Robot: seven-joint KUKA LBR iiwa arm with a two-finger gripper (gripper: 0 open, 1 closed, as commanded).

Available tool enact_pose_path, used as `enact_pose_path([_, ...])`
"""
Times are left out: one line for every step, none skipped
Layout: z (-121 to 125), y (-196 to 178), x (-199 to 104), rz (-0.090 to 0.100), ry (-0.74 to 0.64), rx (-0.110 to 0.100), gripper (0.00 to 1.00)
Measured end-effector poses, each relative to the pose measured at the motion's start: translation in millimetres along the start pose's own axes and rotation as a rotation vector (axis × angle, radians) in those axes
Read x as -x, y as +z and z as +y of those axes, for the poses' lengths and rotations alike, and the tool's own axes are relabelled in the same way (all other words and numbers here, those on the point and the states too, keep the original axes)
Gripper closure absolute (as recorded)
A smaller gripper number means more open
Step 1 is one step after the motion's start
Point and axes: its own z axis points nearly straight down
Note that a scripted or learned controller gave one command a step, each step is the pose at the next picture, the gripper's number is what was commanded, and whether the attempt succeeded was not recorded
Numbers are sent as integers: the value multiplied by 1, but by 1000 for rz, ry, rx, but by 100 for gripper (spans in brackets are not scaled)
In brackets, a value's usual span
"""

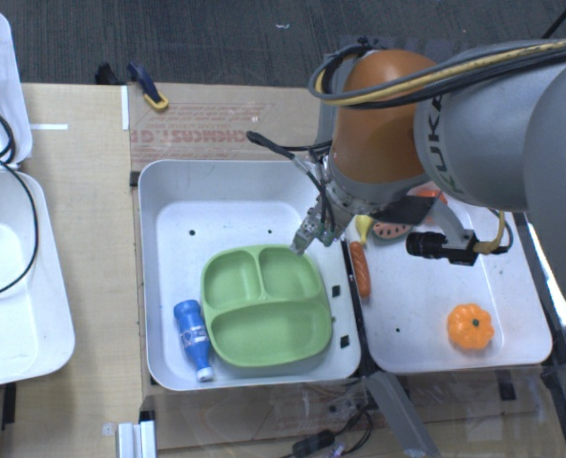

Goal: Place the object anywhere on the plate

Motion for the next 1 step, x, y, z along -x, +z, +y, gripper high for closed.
enact_pose_path([0, 0, 0, 0, 1, 0, 0])
